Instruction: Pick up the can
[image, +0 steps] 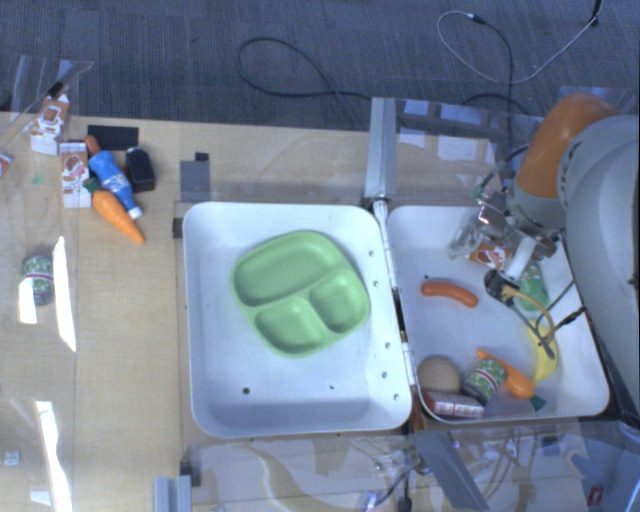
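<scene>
A: Nearest to us, at the right bin's (400, 300) six o'clock rim, we see the can (487, 379) with its green label, tilted, an egg-like ball (438, 374) just beside it at nine o'clock and a toy carrot (512, 377) touching it at three.

B: Farther up, a sausage (449, 292) lies mid-bin. The gripper (497, 243) hangs at the bin's one o'clock corner, well apart from the can; whether it grips anything, we cannot tell.

A: The left bin (210, 330) holds a green divided plate (300, 291).
</scene>
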